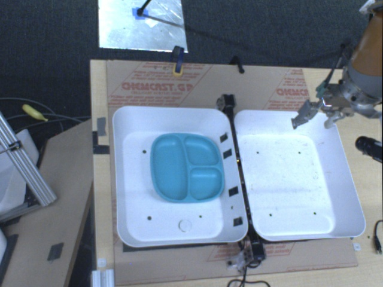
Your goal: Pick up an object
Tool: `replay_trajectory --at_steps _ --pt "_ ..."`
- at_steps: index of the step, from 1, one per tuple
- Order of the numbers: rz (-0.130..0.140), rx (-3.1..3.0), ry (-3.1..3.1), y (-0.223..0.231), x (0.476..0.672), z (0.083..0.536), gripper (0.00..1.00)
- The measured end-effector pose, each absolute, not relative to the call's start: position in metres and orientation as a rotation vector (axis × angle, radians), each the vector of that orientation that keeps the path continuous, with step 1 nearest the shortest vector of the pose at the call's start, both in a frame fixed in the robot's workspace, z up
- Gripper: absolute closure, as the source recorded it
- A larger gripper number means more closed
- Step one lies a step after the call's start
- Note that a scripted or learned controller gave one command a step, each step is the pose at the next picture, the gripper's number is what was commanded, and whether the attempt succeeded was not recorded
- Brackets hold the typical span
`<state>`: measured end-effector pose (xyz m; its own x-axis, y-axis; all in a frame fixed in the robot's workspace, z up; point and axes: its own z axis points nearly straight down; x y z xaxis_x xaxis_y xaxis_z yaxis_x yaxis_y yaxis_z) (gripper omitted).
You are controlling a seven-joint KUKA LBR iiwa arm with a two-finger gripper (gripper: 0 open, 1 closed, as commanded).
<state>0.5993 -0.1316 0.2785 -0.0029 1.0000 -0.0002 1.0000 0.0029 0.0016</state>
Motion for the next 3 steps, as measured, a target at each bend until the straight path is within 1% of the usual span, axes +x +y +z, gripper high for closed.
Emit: replay_trajectory --at_steps 1,2,3 --pt "-0.005 2.226 2.224 -0.128 0.519 0.249 0.00" --pt "0.005 2.214 2.225 -0.082 0.538 0.081 0.00" --pt "0.009 2.216 2.217 -0.080 0.487 0.190 0.00"
